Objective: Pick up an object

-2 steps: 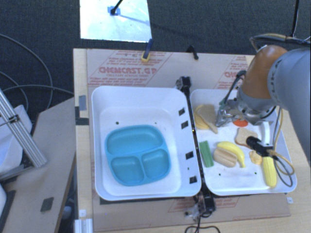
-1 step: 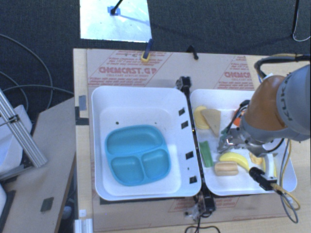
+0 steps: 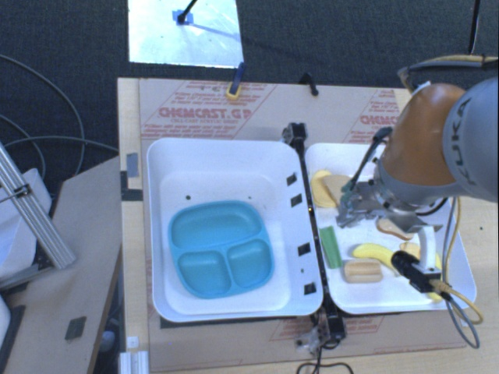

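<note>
My gripper (image 3: pixel 348 211) hangs over the left part of the right bin (image 3: pixel 460 283), low above its floor. Just beyond it lies a pale yellow flat piece (image 3: pixel 327 188). A green stick (image 3: pixel 330 246) lies below the gripper along the bin's left wall. Nearer the front sit a yellow banana (image 3: pixel 373 252) and a tan bread roll (image 3: pixel 362 271). A brown pastry piece (image 3: pixel 392 228) peeks out from under the arm. I see nothing held in the gripper.
The left bin (image 3: pixel 179 170) holds a blue divided plate (image 3: pixel 221 248). A black divider (image 3: pixel 306 216) with clips runs between the bins. The arm's grey and orange body (image 3: pixel 425 142) covers the right bin's far right. Cables (image 3: pixel 456 310) trail at the front right.
</note>
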Available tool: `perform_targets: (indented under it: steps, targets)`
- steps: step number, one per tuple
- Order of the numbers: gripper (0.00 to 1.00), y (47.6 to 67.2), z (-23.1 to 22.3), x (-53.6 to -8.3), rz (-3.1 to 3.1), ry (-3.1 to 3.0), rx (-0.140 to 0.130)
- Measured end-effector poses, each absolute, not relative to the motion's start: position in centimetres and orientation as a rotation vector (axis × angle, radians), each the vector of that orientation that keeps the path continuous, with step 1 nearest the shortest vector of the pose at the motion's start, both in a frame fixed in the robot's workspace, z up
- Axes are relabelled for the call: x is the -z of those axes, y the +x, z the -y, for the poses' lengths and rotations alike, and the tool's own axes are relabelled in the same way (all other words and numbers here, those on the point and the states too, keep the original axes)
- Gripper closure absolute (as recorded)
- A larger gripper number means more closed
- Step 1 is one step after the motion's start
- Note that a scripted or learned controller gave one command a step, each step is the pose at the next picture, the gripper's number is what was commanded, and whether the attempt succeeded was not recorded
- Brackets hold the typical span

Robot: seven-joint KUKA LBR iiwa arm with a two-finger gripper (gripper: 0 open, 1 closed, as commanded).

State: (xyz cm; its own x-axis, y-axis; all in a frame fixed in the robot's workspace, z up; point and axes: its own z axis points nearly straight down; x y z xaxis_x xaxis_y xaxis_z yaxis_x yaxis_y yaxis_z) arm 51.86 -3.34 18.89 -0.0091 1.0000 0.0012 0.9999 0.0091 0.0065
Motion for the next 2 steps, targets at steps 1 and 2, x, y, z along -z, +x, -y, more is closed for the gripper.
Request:
perform_targets:
  steps: [1,2]
  targets:
    - [1.0,48.6,-2.2,-18.4,-2.233,2.213,-0.002]
    - [1.0,49.0,-6.3,-21.4,-2.227,2.213,-0.004]
